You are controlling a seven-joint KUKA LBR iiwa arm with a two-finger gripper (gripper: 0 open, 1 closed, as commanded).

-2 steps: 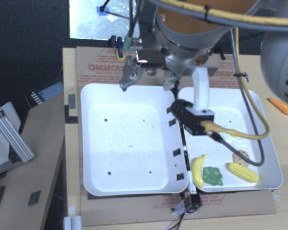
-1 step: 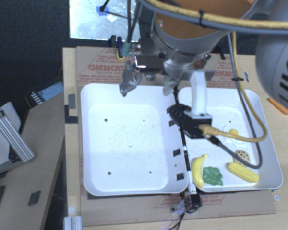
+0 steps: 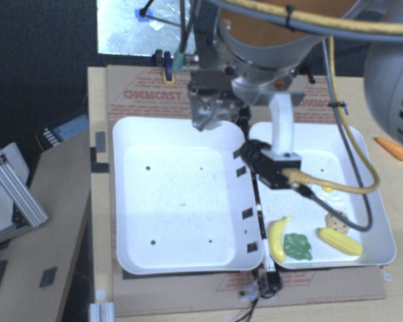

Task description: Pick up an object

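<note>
Above the far edge of the left bin [image 3: 178, 200], the pincer [image 3: 208, 115] hangs as a blurred grey block, and whether it is spread or pressed together cannot be told; nothing is seen in its grasp. Much of the right bin [image 3: 366, 180] is hidden by the arm [image 3: 282, 19], a black fitting [image 3: 272, 166] and a yellow cable [image 3: 336, 188]. At that bin's near end lie a yellow banana [image 3: 277, 239], a green piece [image 3: 297, 246], a corn cob [image 3: 340, 241] and a small brown item [image 3: 336, 223] too small to identify.
</note>
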